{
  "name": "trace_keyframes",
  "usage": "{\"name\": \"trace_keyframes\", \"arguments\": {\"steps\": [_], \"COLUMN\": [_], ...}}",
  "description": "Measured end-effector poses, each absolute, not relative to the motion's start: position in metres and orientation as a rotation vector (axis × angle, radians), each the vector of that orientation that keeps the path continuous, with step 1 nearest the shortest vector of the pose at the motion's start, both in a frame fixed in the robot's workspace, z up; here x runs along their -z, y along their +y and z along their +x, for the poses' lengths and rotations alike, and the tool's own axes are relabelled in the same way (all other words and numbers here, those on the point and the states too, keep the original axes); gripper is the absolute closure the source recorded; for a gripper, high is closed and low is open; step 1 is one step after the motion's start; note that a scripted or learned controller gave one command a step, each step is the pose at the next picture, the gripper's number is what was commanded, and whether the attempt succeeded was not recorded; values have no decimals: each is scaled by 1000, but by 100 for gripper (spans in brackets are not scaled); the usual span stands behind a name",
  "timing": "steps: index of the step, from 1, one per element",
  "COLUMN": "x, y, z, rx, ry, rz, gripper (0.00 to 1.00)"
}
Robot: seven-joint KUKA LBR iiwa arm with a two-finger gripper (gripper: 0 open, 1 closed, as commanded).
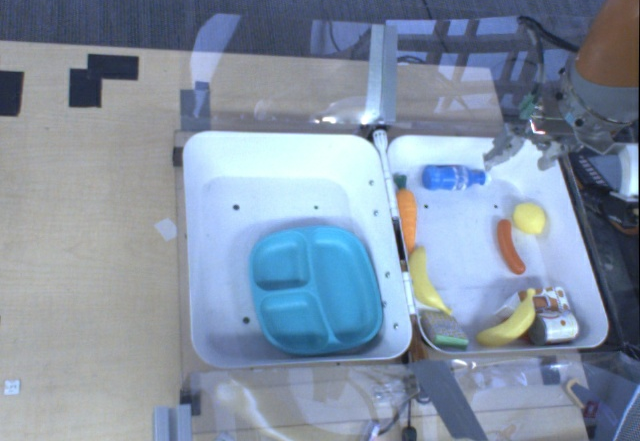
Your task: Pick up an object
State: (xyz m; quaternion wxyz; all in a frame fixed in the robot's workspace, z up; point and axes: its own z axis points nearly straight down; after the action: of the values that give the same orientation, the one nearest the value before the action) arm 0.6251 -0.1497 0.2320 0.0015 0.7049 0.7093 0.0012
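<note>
Worktop: pale wooden worktop (90, 259) bearing two shallow white plastic bins, with the right-hand bin (470, 151) taken as landmark.
Left bin (220, 179): touching the landmark's left wall, holding a light blue plastic divided plate (315, 289).
Arm: grey arm with an orange band (612, 44), above the landmark's far right corner.
Claw (522, 149): released, fingers spread and holding nothing, over the landmark's far edge.
Bottle: small blue plastic bottle (452, 177) lying in the landmark's far part, just beside the claw.
Bananas: two yellow bananas (428, 284) along the landmark's near side.
Carrot: orange carrot (406, 214) against its left wall.
Sausage: red sausage (511, 246) toward its right.
Lemon: yellow lemon (530, 218) just beyond the sausage.
</note>
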Motion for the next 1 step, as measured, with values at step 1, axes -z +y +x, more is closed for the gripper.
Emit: {"name": "trace_keyframes", "arguments": {"steps": [1], "x": [-104], "y": [-199], "z": [575], "rx": [-6], "ry": [2247], "rz": [2187], "gripper": [0]}}
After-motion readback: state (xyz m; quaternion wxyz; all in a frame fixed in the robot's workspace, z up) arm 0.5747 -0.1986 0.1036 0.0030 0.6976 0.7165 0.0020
